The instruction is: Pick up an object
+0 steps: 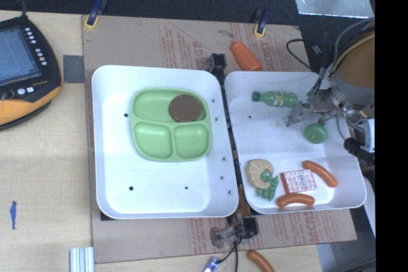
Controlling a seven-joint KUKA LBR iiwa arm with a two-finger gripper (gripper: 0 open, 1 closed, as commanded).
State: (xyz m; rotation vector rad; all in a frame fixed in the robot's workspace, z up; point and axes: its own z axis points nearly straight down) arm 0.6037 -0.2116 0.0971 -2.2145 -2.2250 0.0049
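Observation:
My gripper [313, 116] hangs over the right part of the right bin [347, 200], open, with its metal fingers spread and nothing between them. A green ball [315, 133] lies just in front of it, touching or nearly touching the fingertips. A green bottle [275, 98] lies on its side to the gripper's left. Near the bin's front are two sausages [319, 173] [295, 200], a red and white packet [298, 182] and a tan round piece with green bits [262, 175].
The left bin [111, 194] holds a green divided plate [171, 125] with a brown patty [185, 108] on it. An orange carrot [245, 55] lies outside the bins at the back. A control pendant [25, 70] sits at the far left.

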